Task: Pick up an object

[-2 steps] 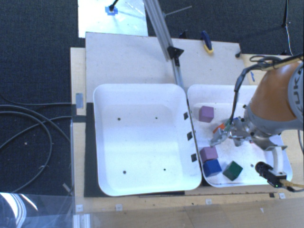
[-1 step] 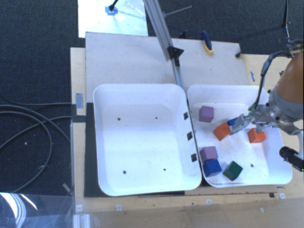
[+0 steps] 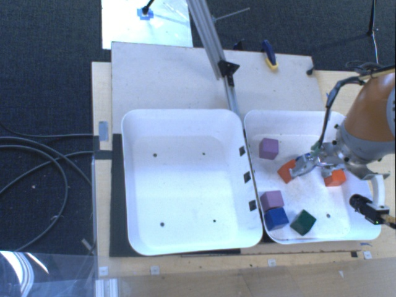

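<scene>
1. Two shallow white bins sit side by side on the counter (image 3: 185, 73): the left bin (image 3: 133, 184) and the right bin (image 3: 346, 228).
2. The arm (image 3: 371, 119), grey with an orange band, reaches in from the right edge of the view and hangs over the right bin.
3. The end effector (image 3: 301, 166) is low over the middle of the right bin, its metal tip pointing toward the left.
4. An orange block (image 3: 285, 171) lies just at that tip, touching it or very nearly so; the view does not settle which.
5. Whether the end effector is released or clenched cannot be told from this slant, and no block is seen gripped in it.
6. A second orange block (image 3: 335, 178) lies to the right of the tip, partly hidden under the wrist.
7. A light purple block (image 3: 268, 148) lies near the bin's far left part.
8. Another purple block (image 3: 271, 199) lies close to the bin's left wall, with a blue block (image 3: 276, 218) touching its near side.
9. A dark green block (image 3: 303, 222) lies just to the right of the blue one, apart from it.
</scene>
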Tool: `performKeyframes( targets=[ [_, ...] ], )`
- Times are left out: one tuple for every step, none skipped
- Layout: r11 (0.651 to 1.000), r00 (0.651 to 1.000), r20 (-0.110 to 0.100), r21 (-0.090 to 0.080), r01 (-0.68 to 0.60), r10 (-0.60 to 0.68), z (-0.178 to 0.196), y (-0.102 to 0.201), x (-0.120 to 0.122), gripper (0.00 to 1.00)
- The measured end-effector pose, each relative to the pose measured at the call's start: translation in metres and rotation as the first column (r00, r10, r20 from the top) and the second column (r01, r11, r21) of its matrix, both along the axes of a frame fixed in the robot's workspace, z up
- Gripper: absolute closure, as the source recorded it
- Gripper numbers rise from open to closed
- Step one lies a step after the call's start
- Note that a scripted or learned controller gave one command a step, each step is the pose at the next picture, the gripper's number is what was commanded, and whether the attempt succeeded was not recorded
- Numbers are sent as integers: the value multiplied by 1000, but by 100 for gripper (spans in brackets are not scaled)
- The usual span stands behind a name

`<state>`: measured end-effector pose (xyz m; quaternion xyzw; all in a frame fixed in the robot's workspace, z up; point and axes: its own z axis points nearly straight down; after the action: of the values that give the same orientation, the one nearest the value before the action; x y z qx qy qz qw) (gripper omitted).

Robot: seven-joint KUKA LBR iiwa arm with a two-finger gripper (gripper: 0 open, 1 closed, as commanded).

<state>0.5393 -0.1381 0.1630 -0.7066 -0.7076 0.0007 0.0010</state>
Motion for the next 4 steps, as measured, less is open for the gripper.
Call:
performKeyframes(
  targets=[
    [1000, 1000, 0, 0, -2, 2, -50, -5, 19, 0],
    [1000, 1000, 3, -1, -1, 1, -47, -5, 19, 0],
    [1000, 1000, 3, -1, -1, 1, -47, -5, 19, 0],
    [1000, 1000, 3, -1, 0, 0, -47, -5, 19, 0]
  ],
)
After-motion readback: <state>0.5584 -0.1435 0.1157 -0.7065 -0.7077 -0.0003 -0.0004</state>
